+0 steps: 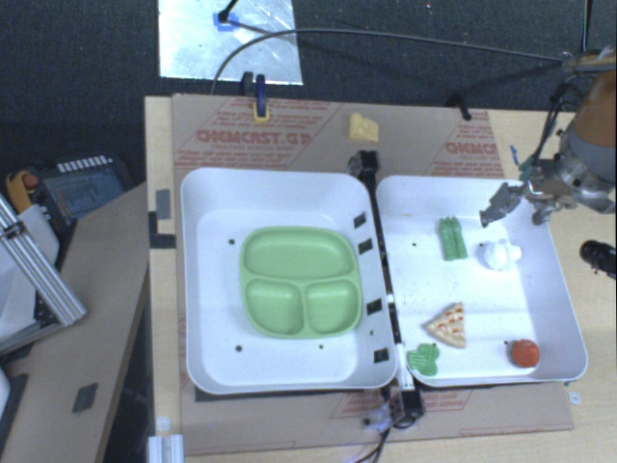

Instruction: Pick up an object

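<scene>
dark carpet [77, 56] surrounded the bench [159, 143]. two white bins [202, 201] sat on brown cardboard [289, 128]. the gripper [518, 206] hung spread wide above a white object [498, 255].

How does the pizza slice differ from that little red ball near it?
The pizza slice is a flat wedge, tan with red spots; the red ball is round and plain red-orange. The slice looks larger than the ball. The slice lies nearer the divider between the bins, while the ball sits by the right bin's front right corner. Both rest loose on the floor of the same bin, apart from each other and from the tool.
</scene>
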You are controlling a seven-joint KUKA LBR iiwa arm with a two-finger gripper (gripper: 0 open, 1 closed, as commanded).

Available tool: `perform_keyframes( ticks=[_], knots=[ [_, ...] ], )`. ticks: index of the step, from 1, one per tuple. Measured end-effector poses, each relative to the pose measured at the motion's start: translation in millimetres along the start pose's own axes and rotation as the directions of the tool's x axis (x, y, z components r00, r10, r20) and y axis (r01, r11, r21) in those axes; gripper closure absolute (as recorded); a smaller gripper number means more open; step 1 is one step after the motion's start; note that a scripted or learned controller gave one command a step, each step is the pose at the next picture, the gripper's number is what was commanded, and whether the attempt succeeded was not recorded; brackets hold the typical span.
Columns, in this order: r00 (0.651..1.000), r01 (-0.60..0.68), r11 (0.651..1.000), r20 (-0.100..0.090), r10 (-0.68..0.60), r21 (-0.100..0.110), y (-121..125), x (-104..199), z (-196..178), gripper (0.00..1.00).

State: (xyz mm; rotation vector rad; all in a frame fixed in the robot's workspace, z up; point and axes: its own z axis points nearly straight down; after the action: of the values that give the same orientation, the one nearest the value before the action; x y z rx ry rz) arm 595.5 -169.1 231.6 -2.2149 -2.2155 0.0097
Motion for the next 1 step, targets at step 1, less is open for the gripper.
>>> perform_keyframes(
  ticks=[1],
  knots=[
    [1.0,0.003,1.0,0.002,-0.003,-0.012,2.4,0.5,-7.2,0.0]
  ],
)
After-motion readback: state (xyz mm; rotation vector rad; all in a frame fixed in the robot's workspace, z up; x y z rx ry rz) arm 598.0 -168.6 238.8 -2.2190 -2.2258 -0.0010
